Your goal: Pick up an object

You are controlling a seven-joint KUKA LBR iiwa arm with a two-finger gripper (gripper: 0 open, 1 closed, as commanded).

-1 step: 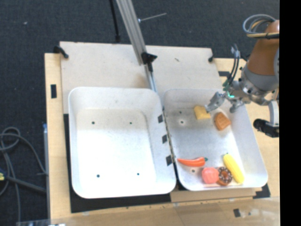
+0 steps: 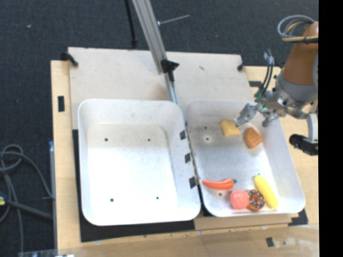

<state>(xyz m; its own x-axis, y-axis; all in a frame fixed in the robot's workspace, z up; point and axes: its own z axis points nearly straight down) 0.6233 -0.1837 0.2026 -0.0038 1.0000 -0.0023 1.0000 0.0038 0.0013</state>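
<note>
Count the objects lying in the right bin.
5: yellow block and brown piece at the far end; orange-red chili, pink ball and yellow banana near the front.

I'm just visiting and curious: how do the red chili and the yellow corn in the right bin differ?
The chili is red-orange with a green tip; the corn is yellow. The chili is thin and slightly curved; the corn is thicker and straighter. The chili lies almost crosswise near the bin's left wall; the corn lies at a slant near the right wall. Both rest low in the right bin, far from the gripper.
</note>
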